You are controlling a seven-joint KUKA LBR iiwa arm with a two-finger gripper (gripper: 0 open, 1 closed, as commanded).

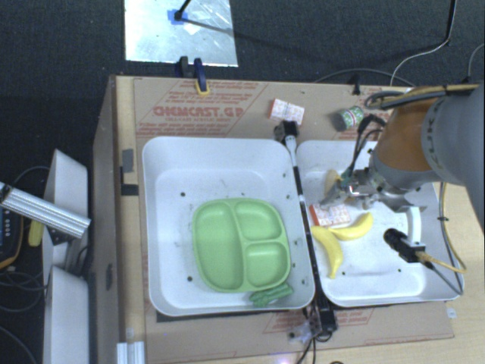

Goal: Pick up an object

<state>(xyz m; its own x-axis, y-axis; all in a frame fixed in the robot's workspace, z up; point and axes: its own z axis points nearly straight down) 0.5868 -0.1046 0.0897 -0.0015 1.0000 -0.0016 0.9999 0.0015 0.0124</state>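
Below, 2 white bins (163, 203) sit on cardboard (197, 108); dark carpet (61, 36) surrounds.

The grey KUKA arm (447, 139) reaches in from the right, its orange band (402, 139) sitting just above the wrist, and bends down over the right-hand shallow white bin (379, 283). Its two-finger gripper (339, 194) hangs low over that bin's left half, near the wall shared with the other bin, tips pointing left. Black cables trail along the wrist.
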